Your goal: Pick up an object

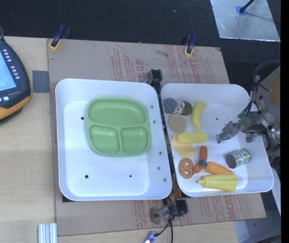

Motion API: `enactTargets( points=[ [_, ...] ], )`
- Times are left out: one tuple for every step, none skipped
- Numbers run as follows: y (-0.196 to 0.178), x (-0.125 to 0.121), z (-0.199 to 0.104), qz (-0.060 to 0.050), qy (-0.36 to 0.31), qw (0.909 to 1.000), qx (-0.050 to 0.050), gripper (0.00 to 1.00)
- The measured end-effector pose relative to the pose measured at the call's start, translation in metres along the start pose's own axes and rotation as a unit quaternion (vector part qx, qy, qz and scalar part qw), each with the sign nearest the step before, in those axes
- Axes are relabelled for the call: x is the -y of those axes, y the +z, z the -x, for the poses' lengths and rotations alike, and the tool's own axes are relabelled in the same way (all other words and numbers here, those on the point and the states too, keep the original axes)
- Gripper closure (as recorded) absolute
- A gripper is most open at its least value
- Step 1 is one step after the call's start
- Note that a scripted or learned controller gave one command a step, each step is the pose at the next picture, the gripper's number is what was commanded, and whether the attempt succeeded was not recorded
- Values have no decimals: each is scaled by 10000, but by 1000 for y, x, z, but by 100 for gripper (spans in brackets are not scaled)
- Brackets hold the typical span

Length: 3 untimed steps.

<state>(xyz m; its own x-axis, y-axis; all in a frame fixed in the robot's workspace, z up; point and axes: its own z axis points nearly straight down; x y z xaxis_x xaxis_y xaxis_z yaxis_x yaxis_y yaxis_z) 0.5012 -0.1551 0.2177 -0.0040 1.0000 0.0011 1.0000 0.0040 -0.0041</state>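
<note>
A smooth yellow bottle (217,182) lay at the right bin's (238,92) near edge, beside a carrot (218,168) and a small can (238,157). The end effector (229,132) reached in from the right, low over that bin, fingers apart, gripping nothing. A green divided plate (118,126) sat in the left bin (68,135).

Glossy white plastic bins (109,186), matt green plate (118,126)

The bench (17,161) is light wood with a big cardboard sheet (134,59) clamped on top by two blue-and-yellow clamps (58,36). Two white bins sit on the cardboard side by side: left bin (73,176), right bin (256,184). A teach pendant (2,82) rests at the bench's left edge.
</note>
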Motion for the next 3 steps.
enactTargets(
  points=[
    [126, -20, -20, -5, -8, 10000, 5, 0],
    [116, -20, -19, -15, -28, 10000, 14, 100],
    [25, -74, -99, 9, -6, 10000, -1, 100]
  ],
)
